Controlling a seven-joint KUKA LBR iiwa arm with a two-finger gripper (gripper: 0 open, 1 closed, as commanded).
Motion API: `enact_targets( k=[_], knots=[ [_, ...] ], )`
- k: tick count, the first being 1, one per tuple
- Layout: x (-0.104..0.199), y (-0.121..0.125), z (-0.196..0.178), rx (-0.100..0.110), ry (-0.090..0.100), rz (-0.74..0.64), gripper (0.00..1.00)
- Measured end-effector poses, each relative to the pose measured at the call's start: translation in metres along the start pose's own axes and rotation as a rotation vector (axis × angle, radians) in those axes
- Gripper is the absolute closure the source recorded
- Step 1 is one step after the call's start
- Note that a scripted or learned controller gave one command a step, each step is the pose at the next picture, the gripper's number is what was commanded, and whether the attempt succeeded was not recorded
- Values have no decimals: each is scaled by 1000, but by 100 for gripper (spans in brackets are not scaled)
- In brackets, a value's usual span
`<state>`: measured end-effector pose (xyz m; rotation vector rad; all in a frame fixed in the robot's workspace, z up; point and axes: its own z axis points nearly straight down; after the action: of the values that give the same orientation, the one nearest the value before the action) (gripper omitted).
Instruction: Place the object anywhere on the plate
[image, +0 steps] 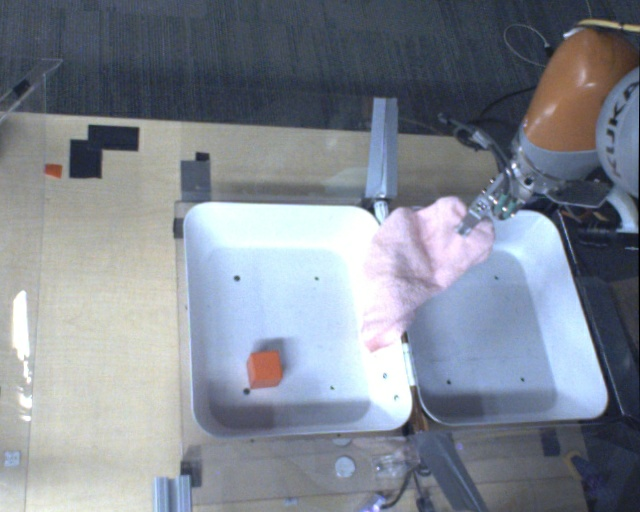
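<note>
The gripper (478, 216) has its fingers pinched shut on the top corner of the pink cloth (420, 265), near the far rim of the right bin (560, 300). The cloth hangs draped across the divide between both bins (its lower end touching the left bin (210, 300)). An orange block (265, 369) sits in that left bin on the desk (100, 330).

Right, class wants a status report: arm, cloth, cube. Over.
Gripper at pink cloth's top corner, grip unconfirmed. Cloth draped over divider between white bins. Orange cube in left bin.
</note>
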<state>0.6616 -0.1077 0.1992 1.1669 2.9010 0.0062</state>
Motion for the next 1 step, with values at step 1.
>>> enact_targets(
  k=[1],
  knots=[
    [-1, 4, -28, 0, 0, -7, 100]
  ],
)
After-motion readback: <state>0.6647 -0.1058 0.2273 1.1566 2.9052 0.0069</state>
